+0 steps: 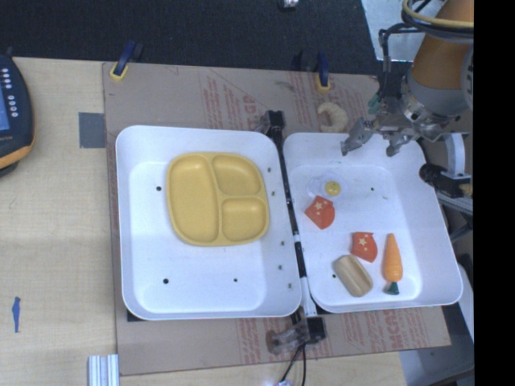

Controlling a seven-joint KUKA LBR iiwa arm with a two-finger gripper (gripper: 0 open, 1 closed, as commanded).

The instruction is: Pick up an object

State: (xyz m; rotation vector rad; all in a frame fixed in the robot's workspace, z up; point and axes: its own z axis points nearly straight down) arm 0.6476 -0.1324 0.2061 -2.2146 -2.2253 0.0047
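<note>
Inside the right bin lie a carrot, two red pieces, a bread roll; the left bin holds a yellow plate. Tool hangs released, grasping nothing, over the right bin's far edge.

Robotics lab — bench with clamped cardboard sheet, two white bins, teach pendant at left edge — test setup.

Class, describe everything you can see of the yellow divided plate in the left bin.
The yellow plate looks like matte plastic, a rounded rectangle with three compartments: one long section on the left, two smaller ones on the right. It lies flat, right side up, slightly rotated, in the upper middle of the left bin. It rests on the bin's floor.
</note>
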